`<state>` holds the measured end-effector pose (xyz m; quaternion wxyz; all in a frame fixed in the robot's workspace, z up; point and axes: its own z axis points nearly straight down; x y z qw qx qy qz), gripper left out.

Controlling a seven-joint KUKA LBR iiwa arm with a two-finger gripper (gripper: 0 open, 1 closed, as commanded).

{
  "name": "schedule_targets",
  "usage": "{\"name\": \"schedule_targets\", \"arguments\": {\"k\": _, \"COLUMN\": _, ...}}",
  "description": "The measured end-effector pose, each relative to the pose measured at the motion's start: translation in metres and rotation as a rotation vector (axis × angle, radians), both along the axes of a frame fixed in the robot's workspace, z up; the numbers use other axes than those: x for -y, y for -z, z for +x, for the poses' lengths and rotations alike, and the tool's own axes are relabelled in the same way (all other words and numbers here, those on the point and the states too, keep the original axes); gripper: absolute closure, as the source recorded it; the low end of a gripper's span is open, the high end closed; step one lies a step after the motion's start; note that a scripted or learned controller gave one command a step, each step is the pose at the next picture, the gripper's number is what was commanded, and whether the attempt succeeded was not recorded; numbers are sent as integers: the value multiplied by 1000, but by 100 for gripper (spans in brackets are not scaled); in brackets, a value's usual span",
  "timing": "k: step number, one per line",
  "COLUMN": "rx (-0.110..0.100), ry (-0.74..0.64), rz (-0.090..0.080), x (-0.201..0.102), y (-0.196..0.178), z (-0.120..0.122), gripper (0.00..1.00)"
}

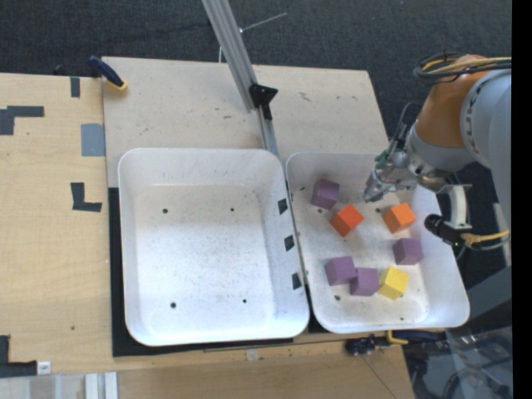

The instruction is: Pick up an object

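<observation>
I am hanging my gripper (376, 193) over the right bin (445, 306), near its far rim, and my fingertips are pointing down toward the bin floor. From this high camera I cannot tell whether my fingers are released or clenched, because they are small and partly hidden under my own wrist. I am not seeing any block between them.

Just beside my fingertips, on the near side toward the camera, an orange block (347, 219) is lying on the floor of the bin. A second orange block (399, 216) is sitting just to the other side, under my wrist. A purple block (325, 194) is resting on the far side from my arm, close to the wall between the two bins.

Further from my fingers, toward the front of this bin, a smaller purple block (407, 250) is lying alone. Beyond it, two purple blocks (340, 269) (364, 282) are touching each other, and a yellow block (395, 282) is touching the second of them.

The left bin (199, 165) is standing well apart from my fingers, on the other side of the shared wall.
</observation>
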<state>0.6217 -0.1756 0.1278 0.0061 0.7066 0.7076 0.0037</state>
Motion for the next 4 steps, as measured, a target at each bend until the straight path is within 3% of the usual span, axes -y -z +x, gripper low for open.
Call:
{"name": "schedule_targets", "arguments": {"k": 2, "rx": -9, "ry": 0, "rz": 2, "x": 7, "y": -106, "z": 1, "gripper": 100}}
{"name": "schedule_targets", "arguments": {"k": 4, "rx": -16, "ry": -5, "rz": 4, "x": -107, "y": -100, "z": 19, "gripper": 100}}
